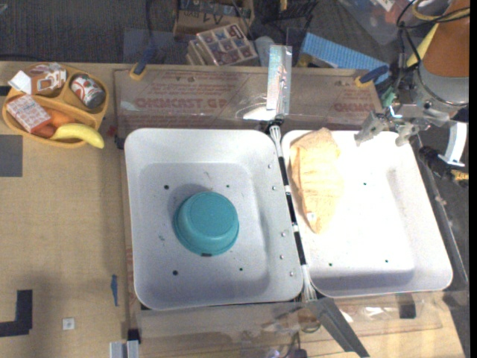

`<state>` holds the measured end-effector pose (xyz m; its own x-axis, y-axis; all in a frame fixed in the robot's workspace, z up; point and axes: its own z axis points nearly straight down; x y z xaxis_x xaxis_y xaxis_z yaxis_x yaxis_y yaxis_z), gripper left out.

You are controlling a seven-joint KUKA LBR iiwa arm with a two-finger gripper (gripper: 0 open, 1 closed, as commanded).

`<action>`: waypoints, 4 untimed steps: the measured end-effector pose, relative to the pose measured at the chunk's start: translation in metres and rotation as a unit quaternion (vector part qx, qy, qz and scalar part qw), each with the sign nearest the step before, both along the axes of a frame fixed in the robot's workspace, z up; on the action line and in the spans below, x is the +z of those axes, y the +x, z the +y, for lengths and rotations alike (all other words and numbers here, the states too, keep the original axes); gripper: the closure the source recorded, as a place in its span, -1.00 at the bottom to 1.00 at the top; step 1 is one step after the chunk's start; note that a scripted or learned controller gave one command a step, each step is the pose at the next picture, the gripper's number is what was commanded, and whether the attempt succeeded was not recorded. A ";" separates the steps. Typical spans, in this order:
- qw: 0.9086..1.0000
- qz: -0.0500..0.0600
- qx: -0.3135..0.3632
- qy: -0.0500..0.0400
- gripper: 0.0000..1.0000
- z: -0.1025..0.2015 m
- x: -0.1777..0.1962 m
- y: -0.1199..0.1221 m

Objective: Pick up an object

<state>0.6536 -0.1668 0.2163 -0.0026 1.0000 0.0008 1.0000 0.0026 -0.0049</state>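
Two shallow white plastic bins sat side by side on the tan surface (pixel 52 230). The left bin (pixel 149 162) contained one round teal bowl (pixel 208 223), turned upside down and resting slightly left of the bin's centre, well apart from every wall. The right bin (pixel 402 222) contained one crumpled beige cloth-like object (pixel 316 181), lying along the bin's left wall, just beside the divider between the two bins. The upper end of the object reached close to the bin's far left corner; the lower end tapered toward the middle of the left wall.

The grey arm with the orange band (pixel 451 54) entered from the upper right. The tool (pixel 387 130) was positioned at the far right edge of the right bin, near its upper rim. Its two fingers (pixel 366 134) were spread apart, with no item between them. The tool stood well apart from the beige object and from the teal bowl.

A yellow tray (pixel 15 118) rested at the far left corner of the surface, holding a yellow banana (pixel 80 133), a small can (pixel 89 90) and boxed packages (pixel 28 112). A brown cardboard panel (pixel 194 99) with faint lettering lay behind both bins.
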 end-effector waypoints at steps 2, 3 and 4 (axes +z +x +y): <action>1.000 -0.001 -0.022 -0.001 -1.00 0.067 -0.065 0.012; 0.998 -0.001 0.064 0.000 -1.00 -0.007 -0.083 0.005; 0.999 0.000 -0.049 0.002 -1.00 -0.044 -0.117 -0.029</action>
<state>0.6251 -0.2103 0.0995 0.0954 0.9954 0.0054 0.9954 -0.0953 -0.0050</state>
